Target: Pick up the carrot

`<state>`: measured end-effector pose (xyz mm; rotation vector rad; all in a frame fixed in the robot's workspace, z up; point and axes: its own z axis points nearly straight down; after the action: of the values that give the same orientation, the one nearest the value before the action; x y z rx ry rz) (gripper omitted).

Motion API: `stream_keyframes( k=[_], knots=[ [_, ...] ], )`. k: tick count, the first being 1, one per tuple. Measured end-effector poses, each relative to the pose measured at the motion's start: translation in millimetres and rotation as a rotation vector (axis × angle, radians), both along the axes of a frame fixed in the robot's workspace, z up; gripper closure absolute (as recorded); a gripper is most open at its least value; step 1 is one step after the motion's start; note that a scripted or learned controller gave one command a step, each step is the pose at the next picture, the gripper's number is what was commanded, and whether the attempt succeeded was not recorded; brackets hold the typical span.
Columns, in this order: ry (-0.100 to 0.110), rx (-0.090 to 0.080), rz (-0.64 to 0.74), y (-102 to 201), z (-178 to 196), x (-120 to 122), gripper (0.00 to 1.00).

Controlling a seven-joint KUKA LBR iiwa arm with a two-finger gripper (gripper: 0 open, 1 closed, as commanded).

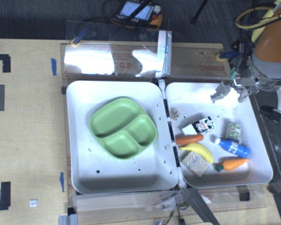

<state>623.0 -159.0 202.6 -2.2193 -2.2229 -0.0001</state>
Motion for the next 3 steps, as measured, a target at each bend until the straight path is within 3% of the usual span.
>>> stream_keyframes(
  k=[1, 2, 3],
  knots=[
    [-0.001, 0.0, 0.246, -1.6, 59.8, -45.1, 0.0],
    [-0.004, -0.003, 0.207, -36.4, 52.2, -37.2, 0.0],
    [-0.005, -0.002, 0.304, 10.2, 32.9, 44.8, 0.0]
  ],
)
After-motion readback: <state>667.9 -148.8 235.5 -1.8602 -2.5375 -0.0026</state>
